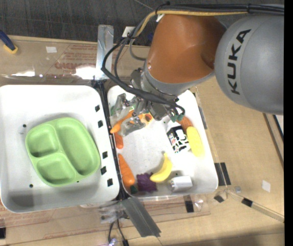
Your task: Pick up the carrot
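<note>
- The carrot (126, 171) lies in the right bin (208, 164), along its left wall in the lower middle of the frame, long axis running from upper left to lower right, beside a purple thing (145, 181) and a banana (162, 169).
- The pincer (139, 118) hangs at the bin's upper left, so the carrot lies below it in the frame, a little left.
- The wrist and cables crowd the pincer; how far it is open cannot be told, nor what the orange bits (117, 127) by it are.

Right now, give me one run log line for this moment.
arm over right bin | gripper at upper left | carrot lying by left wall, not held
</note>
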Motion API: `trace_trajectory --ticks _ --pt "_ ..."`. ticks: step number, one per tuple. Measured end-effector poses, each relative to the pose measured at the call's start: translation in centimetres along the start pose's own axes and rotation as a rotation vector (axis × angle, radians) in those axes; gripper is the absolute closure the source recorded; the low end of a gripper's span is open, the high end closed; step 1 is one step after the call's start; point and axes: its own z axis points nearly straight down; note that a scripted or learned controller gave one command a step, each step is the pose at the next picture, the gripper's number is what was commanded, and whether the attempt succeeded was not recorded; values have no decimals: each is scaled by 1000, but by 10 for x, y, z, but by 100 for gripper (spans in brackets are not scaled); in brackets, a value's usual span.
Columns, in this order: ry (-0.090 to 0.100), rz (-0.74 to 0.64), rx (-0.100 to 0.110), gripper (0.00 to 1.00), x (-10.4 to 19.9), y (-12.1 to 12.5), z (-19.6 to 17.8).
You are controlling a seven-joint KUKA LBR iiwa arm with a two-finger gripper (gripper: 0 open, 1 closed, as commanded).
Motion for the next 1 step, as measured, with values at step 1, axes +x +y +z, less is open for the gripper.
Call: trace_trajectory --ticks 1 --pt "3 -270 -3 100 -27 -77 48"
